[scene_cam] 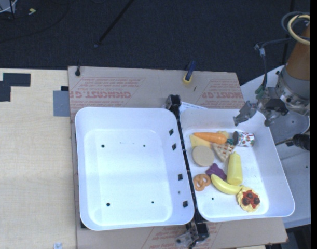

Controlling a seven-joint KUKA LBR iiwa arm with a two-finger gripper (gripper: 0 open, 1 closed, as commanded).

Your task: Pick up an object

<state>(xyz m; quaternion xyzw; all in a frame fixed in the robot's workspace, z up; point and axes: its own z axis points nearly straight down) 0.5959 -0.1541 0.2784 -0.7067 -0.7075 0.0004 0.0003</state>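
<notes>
Claw above right bin's rim

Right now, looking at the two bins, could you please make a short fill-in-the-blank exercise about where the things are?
1. All the toy food lies in the ____ bin.
2. The carrot is coloured ____.
3. The pretzel lies on the ____ side of the banana.
4. The gripper hangs over the right bin's ____ edge.

Missing words: right; orange; left; far
</notes>
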